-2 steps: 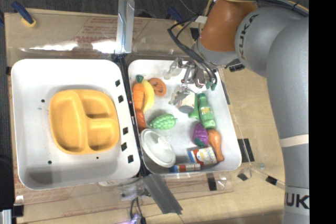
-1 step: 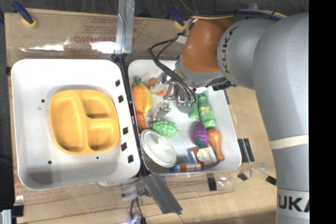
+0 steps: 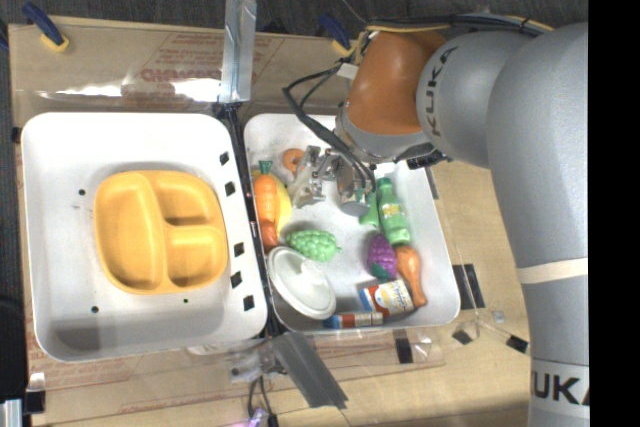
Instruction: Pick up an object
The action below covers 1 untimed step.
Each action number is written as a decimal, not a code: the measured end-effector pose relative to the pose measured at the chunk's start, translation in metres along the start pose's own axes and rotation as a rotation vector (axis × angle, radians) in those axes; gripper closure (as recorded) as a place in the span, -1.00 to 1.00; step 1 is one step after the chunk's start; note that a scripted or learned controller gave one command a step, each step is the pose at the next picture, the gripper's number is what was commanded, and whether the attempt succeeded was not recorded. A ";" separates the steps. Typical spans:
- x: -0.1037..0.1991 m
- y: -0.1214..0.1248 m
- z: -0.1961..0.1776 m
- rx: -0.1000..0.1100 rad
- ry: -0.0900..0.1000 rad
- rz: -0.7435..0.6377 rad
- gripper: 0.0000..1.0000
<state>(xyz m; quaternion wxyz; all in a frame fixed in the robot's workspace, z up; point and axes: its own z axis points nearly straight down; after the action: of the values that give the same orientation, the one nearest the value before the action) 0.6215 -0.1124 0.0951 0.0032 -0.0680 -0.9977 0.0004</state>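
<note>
The gripper (image 3: 325, 177) is hanging low inside the right bin (image 3: 436, 233), near its upper middle, its metal fingers pointing down toward the white floor with nothing visibly between them; whether they are spread or pressed together cannot be told from this angle. Toy food is lying all around it. A smooth orange carrot (image 3: 265, 200) is lying along the left wall, a bumpy green bunch of grapes (image 3: 313, 243) is sitting just right of it, and a glossy green bottle (image 3: 390, 213) with a label is lying beside the gripper on the right. Below the bottle a purple, ribbed eggplant (image 3: 381, 255) is resting against a second, darker orange carrot (image 3: 410, 275), with a small labelled can (image 3: 389, 296) lying on its side beneath them. A round white bowl (image 3: 301, 283) is sitting upside down in the lower left corner. In the left bin (image 3: 50, 165) a yellow plastic tray (image 3: 160, 228) with rounded compartments is lying flat.
</note>
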 end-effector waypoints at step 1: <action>-0.018 0.016 -0.121 -0.001 -0.014 0.048 1.00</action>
<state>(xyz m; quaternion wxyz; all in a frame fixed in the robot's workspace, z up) 0.6427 -0.0986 0.2162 -0.0040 -0.0917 -0.9958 0.0005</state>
